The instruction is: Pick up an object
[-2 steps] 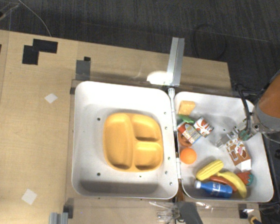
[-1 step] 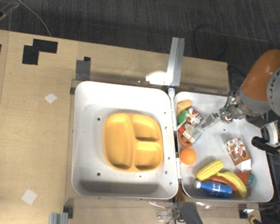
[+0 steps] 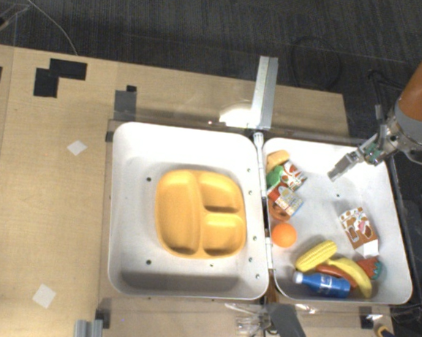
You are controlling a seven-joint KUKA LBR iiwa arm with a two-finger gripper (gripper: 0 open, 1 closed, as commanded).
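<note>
On the pale wooden worktop, two shallow white bins side by side. In the left bin, a glossy yellow divided tray with rounded corners. In the right bin, crowded along the left wall: small printed packets and an orange ball; near the front, a ridged corn cob, a smooth banana, a blue bottle. Above the bin's far right corner, slanted down-left, the pincer, empty; spread not discernible.
</note>
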